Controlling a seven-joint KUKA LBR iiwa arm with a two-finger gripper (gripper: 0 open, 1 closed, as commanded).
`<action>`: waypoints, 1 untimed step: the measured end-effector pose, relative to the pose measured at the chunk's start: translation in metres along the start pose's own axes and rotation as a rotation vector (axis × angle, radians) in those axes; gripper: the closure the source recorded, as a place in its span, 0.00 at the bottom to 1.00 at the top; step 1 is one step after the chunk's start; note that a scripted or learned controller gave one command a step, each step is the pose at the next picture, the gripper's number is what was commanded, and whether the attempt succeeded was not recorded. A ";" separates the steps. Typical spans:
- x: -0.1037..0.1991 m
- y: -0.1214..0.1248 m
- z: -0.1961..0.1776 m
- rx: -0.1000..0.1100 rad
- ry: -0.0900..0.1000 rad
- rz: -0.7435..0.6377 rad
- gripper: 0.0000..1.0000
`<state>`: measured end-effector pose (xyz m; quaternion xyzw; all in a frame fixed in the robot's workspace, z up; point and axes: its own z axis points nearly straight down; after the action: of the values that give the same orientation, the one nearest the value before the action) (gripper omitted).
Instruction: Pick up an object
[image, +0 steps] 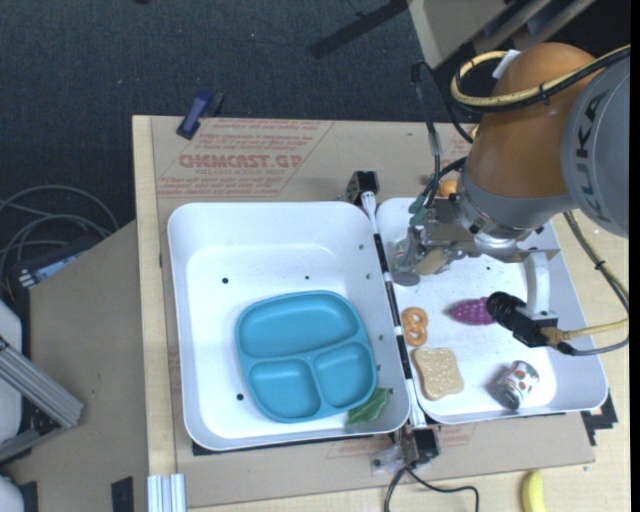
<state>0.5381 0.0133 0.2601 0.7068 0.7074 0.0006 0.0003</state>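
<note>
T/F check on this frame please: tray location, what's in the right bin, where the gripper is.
1. The blue three-compartment plastic tray lies in the left white bin. True.
2. The orange pretzel-shaped toy sits inside the tray. False: it lies in the right white bin, by the divider.
3. The tan toast-shaped toy slice lies just below the pretzel in the view. True.
4. The gripper hangs over the left bin's far corner. False: it is over the right bin's upper left part.
5. The purple grape-cluster toy rests in the right bin. True.
</note>
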 end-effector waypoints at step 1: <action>-0.053 -0.028 -0.032 0.000 -0.002 0.003 1.00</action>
<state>0.5104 -0.0395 0.2920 0.7077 0.7065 -0.0001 0.0012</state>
